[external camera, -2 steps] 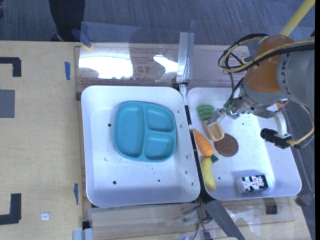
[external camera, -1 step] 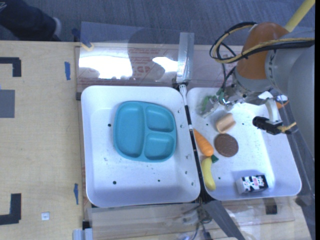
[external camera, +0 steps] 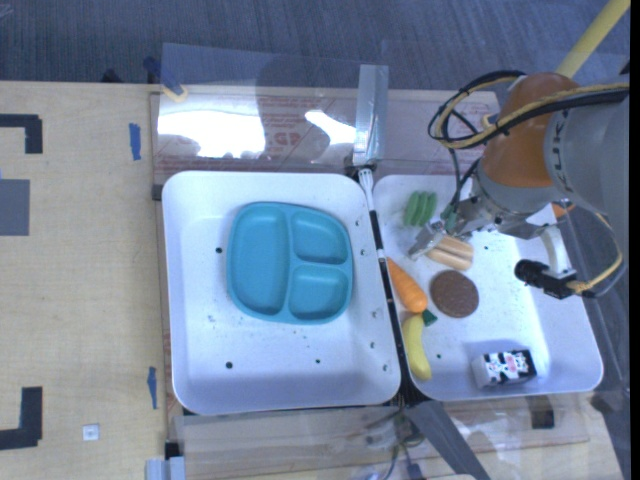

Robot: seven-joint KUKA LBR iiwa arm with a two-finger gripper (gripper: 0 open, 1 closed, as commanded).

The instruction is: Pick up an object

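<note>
Fingers on the gripper (external camera: 440, 232) look parted to me, metal tips spread just left of the tan bread-roll thing (external camera: 450, 254), with nothing caught between them. So no grab yet, as far as I can see.

Layout: right bin (external camera: 580, 353) has all the loose stuff. Green pea-pod piece (external camera: 420, 208) sits in its upper left, right above the fingertips. The roll is just below and right of them, maybe touching, hard to say at this angle. Below that there's a brown round disc (external camera: 455, 294), a carrot (external camera: 406, 284) lying along the divider, a yellow banana (external camera: 416, 346) under it, and a little black-and-white carton (external camera: 504, 366) toward the lower right. The left bin (external camera: 190, 368) holds a blue divided tray (external camera: 290, 263).

Progress-wise I'd call this the approach stage: the arm (external camera: 530, 148) is down low over the upper part of the right bin, likely aiming at the roll or the pea pod. Closing, lifting and clearing the bin is all left to do.
</note>
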